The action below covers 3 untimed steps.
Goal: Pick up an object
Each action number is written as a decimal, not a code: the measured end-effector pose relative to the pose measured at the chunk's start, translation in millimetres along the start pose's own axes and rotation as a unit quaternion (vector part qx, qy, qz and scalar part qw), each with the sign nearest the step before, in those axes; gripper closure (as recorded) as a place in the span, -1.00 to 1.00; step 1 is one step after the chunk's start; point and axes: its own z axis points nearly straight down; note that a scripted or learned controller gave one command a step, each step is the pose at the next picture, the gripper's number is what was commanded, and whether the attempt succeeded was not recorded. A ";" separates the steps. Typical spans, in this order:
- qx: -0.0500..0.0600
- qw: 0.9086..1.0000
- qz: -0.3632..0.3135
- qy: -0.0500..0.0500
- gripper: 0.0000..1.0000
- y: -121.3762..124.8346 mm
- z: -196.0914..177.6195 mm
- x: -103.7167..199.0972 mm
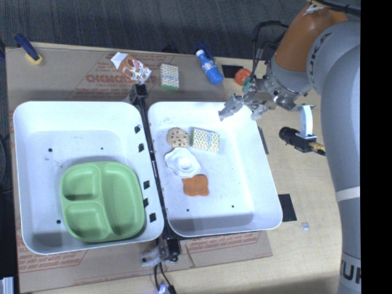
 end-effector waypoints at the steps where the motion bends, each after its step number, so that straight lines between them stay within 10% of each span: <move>1: 0.001 1.000 0.000 0.000 -1.00 -94.8 123.5 19.1; 2: 0.001 1.000 -0.001 0.001 -1.00 -165.4 123.8 44.8; 3: 0.000 1.000 -0.002 0.001 -1.00 -147.6 123.5 100.9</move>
